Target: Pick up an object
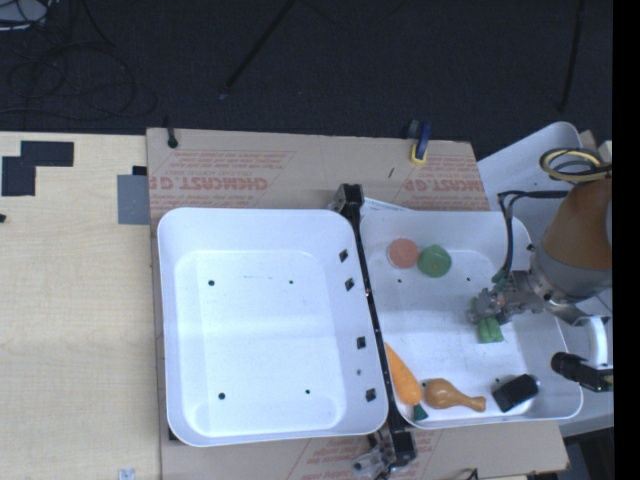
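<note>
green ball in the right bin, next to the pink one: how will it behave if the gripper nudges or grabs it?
The green ball looks round, so a nudge would probably roll it, likely into the touching pink ball. Its curved sides may slip from two fingers unless centred. It looks small, probably light.

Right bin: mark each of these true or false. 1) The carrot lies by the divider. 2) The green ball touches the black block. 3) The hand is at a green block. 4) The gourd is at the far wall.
1) True: the carrot lies along the divider side of the right bin.
2) False: the green ball sits beside the pink disc, far from the black block.
3) True: the hand is at the green block.
4) False: the gourd lies near the front wall.
</note>
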`<state>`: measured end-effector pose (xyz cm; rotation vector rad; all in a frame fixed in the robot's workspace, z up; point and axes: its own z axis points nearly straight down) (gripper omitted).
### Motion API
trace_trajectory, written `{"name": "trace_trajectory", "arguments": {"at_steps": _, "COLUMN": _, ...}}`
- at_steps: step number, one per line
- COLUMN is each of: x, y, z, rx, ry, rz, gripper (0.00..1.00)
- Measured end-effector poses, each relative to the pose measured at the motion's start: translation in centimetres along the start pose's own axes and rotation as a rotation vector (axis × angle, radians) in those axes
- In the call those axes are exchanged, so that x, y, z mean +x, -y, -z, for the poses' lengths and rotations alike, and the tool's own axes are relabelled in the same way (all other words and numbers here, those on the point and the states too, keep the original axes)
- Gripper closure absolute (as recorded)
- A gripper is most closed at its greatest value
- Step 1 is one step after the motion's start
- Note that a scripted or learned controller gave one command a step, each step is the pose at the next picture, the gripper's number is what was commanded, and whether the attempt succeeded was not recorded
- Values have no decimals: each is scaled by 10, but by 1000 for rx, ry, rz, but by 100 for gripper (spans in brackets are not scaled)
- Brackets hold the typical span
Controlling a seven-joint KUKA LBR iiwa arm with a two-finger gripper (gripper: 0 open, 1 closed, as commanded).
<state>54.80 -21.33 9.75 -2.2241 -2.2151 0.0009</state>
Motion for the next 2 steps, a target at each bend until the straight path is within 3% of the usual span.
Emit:
{"name": "trace_trajectory", "arguments": {"at_steps": 1, "x": 46, "y": 17, "z": 14, "rx": 2, "ry": -2, "rz": 7, "gripper": 100}}
{"name": "trace_trajectory", "arguments": {"at_steps": 2, "x": 124, "y": -4, "z": 64, "rx": -5, "ry": -3, "rz": 12, "gripper": 100}}
